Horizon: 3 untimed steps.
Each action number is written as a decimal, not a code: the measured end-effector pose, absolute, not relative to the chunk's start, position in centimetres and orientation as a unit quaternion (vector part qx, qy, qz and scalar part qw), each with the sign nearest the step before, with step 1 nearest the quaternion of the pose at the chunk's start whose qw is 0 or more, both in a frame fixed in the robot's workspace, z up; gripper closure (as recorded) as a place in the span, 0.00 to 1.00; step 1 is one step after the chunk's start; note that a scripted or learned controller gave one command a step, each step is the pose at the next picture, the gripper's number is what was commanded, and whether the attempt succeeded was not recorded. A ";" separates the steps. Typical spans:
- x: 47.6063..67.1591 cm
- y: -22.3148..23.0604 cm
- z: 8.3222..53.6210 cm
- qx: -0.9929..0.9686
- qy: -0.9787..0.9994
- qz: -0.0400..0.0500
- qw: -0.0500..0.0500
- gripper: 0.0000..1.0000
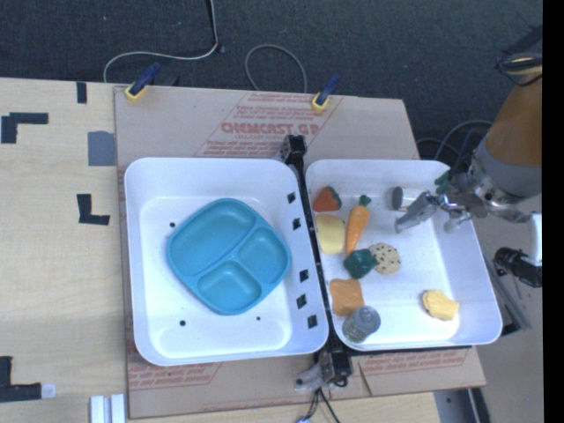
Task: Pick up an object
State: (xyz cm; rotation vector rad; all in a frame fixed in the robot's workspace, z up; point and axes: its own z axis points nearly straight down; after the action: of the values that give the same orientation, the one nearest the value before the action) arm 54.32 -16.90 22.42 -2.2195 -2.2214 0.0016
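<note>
The gripper (pixel 421 211) hung above the right bin (pixel 467 271), just right of the carrot (pixel 355 226), jaws spread and holding nothing, likely lining up a pick. The carrot, orange with a green top, lay lengthwise beside a yellow block (pixel 330 233).

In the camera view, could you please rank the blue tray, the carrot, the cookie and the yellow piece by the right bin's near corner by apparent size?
1. Blue tray, by far the largest.
2. Carrot, long and thin.
3. Cookie and yellow piece: these look alike in size, so I would not rank them.
</note>
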 end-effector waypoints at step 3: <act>57.4 -9.8 8.7 -0.707 -0.708 -0.001 -0.004 0.00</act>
State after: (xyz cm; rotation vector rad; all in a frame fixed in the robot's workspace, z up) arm 57.39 -9.75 8.67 -2.2246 -2.2282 -0.0043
